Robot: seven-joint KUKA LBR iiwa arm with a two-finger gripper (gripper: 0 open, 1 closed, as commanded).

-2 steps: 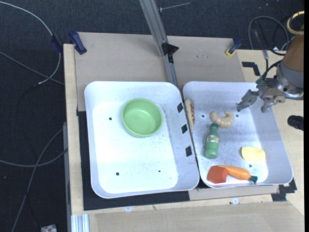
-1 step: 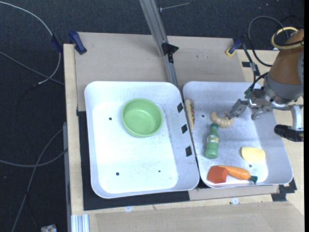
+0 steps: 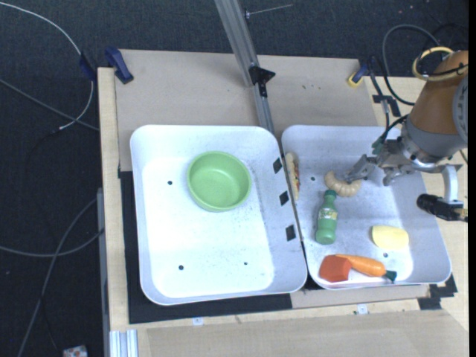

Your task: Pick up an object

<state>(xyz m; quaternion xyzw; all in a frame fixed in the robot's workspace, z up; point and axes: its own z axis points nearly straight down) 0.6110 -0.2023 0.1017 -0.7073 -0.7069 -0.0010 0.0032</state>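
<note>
The tan curved toy [image 3: 343, 185] lies in my right bin [image 3: 439, 255], above the green bottle [image 3: 326, 217]. My gripper [image 3: 370, 169] is low beside it, ready to grab. I can't tell its state.

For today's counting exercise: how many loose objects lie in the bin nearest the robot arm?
6: hot dog by the left wall, beige ring at the claw, green bottle mid-bin, yellow piece, red block, carrot. Arm may hide more.
</note>
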